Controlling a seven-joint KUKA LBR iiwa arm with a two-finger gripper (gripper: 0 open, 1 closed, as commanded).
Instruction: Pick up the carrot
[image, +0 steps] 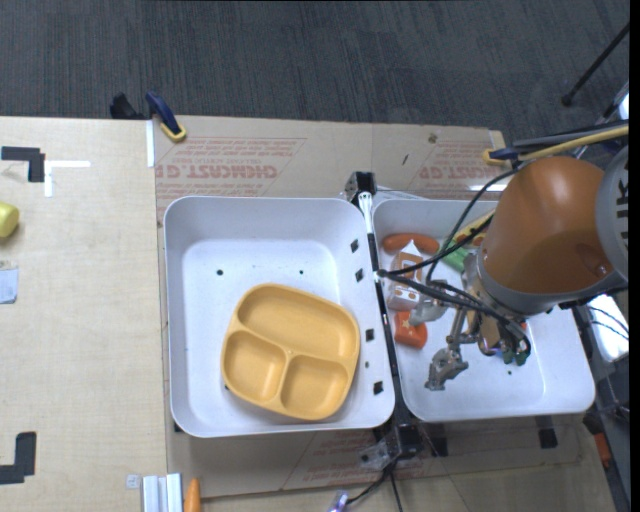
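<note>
Hanging over the right bin (560, 395), the gripper (445, 368), its grip state impossible to tell, sits near the carrot (410, 243) at the bin's far edge, where crowding toys could spoil a grasp.

Dark grey carpet floor (300, 50); pale wooden bench (80, 350); cardboard sheet (260, 160).

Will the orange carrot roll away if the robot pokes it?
The carrot looks long and rounded, so it would probably roll sideways if nudged. It looks like a smooth toy, so it may slip between fingers. It lies near the right bin's back wall, close to other items, which might stop it rolling far.
</note>
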